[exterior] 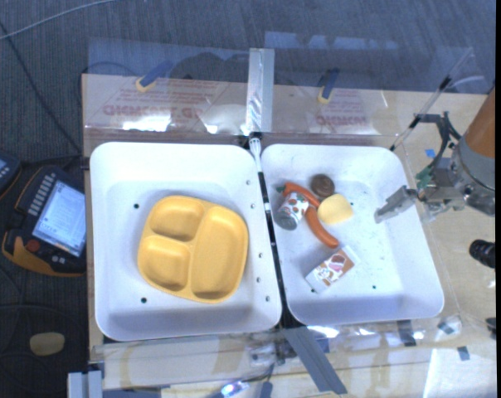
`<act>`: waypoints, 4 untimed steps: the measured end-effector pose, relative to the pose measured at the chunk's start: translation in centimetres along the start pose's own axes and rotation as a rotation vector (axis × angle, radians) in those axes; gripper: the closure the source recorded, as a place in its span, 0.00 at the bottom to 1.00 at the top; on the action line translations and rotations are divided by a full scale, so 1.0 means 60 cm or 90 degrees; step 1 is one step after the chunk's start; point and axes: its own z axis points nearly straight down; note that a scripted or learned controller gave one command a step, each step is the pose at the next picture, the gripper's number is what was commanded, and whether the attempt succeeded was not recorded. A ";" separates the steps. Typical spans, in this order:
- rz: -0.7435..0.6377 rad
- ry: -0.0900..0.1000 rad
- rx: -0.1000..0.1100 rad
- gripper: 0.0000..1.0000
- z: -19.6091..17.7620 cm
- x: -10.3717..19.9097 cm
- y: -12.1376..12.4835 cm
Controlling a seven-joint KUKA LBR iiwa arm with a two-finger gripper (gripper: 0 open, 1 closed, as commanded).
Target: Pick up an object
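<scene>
The right bin [400, 301] holds several small objects. A long orange piece [316, 219] lies curved across its middle. A pale yellow block [336, 210] touches it, with a brown round piece [321, 184] just behind. A small can [288, 214] lies at the bin's left wall. Nearer the front lies a small printed carton [331, 269]. My gripper [398, 202] hangs over the right side of this bin, apart from all the objects and to the right of the yellow block. Nothing is seen in it.
The left bin [118, 172] holds a yellow divided plate [193, 247]. A ridge where the two bins meet [267, 230] runs down the middle. A handheld controller [47, 222] lies on the floor at the left. The arm's wrist [470, 181] stands over the bench's right edge.
</scene>
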 end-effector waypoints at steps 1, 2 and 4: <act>0.104 0.000 -0.001 0.00 0.222 0.082 -0.054; 0.005 -0.002 -0.010 0.00 0.254 0.080 -0.053; -0.024 -0.002 -0.010 1.00 0.238 0.116 0.056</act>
